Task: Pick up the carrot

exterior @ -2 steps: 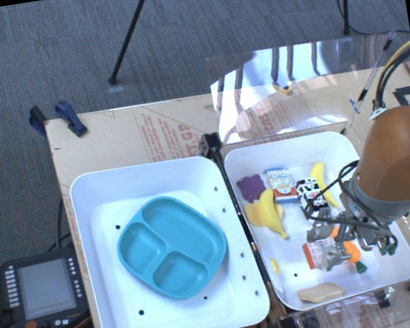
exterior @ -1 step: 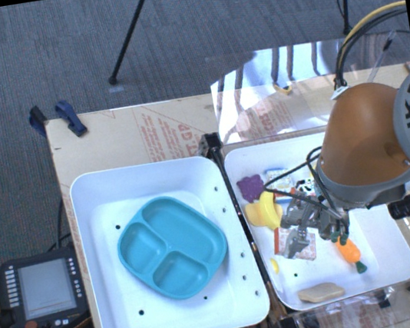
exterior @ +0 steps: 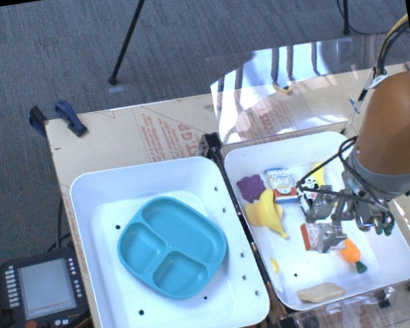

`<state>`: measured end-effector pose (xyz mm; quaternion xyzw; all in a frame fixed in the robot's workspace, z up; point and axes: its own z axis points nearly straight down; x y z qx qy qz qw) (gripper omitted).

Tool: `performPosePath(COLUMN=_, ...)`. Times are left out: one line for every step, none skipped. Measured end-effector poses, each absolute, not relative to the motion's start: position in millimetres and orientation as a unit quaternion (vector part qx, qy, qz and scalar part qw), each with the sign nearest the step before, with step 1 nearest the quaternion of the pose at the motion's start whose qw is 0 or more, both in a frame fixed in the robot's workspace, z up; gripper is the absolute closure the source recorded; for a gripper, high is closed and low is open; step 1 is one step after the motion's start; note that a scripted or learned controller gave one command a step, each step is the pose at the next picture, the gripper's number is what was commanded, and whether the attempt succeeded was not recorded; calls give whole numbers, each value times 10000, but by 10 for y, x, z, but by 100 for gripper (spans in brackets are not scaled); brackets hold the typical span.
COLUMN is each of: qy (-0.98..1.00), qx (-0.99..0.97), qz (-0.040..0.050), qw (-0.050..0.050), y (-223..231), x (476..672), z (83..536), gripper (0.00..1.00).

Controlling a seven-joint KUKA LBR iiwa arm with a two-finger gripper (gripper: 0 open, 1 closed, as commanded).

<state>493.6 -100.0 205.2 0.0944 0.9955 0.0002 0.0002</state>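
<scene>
I am reaching in from the right over the right bin (exterior: pixel 399 263), and my gripper (exterior: pixel 330 233) is hanging low above its middle. I cannot tell how my gripper is set; the metal parts are blurring together from this height, and nothing is showing clearly between them.

The carrot (exterior: pixel 351 254) is lying on the floor of the right bin, just beside my gripper on its lower right, orange with a small green tip pointing toward the bin's near right corner. It is sitting apart from the gripper as far as I can see.

The same bin is also holding a purple bunch of grapes (exterior: pixel 251 187) near its upper left, a yellow banana (exterior: pixel 267 214) just below the grapes, a small white carton (exterior: pixel 281 181) with an orange and blue label whose print is too small to read, a red item (exterior: pixel 308 235) partly hidden under my gripper, a tiny yellow piece (exterior: pixel 274 265) near the left wall, and a tan bread-like piece (exterior: pixel 321 293) at the near edge.

The left bin (exterior: pixel 89 217) is carrying a blue divided plate (exterior: pixel 172 246) with three compartments, all of them bare.

Red printed lettering is running across the cardboard sheet (exterior: pixel 144 126) under the bins, but I cannot read it from here
</scene>
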Motion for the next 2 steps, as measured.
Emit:
performPosePath(qy=9956, qx=940, qz=6, qw=1, y=-994, x=4937, z=2051, gripper=0)
performPosePath(qy=9943, qx=1066, qz=1, qw=7, y=-1707, x=4763, z=872, gripper=0)
